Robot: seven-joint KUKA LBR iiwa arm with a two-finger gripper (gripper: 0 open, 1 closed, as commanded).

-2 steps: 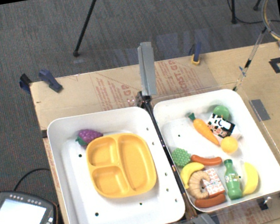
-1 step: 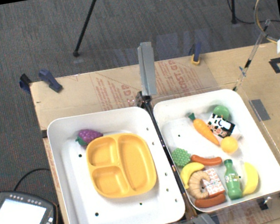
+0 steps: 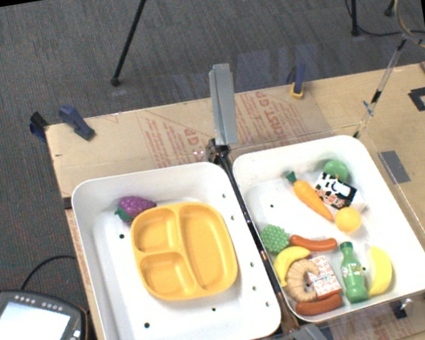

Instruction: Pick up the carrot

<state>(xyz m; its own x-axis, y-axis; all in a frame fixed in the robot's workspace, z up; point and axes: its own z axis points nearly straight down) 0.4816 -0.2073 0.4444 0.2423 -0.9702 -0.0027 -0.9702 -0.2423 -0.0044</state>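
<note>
We could not tell whether the tool was apart or together, nor how the arm was posed.

The carrot (image 3: 312, 199) lay in the right bin (image 3: 298, 147), in its far half and near the middle. Its long axis ran on a slant: the green leafy end pointed to the far left, and the orange tip pointed to the near right, ending just beside a round yellow fruit (image 3: 348, 220). A cow-patterned carton (image 3: 336, 190) sat just beside it on the right; we could not tell whether the two touched. A green object (image 3: 336, 168) behind the carton was partly hidden, and we could not make out what it was.

Nearer in the same bin, a bumpy green piece (image 3: 274, 239), a red sausage (image 3: 313, 242), a banana (image 3: 288, 260), a ring-shaped pastry (image 3: 301, 280), a small box (image 3: 324, 276) and a green bottle (image 3: 352, 272) crowded together, overlapping one another.

The left bin (image 3: 114, 304) held a yellow divided plate (image 3: 184, 250), with purple grapes (image 3: 134, 206) at its far left corner, partly behind its rim. Both bins rested on the cardboard-covered worktop (image 3: 149, 135).
</note>
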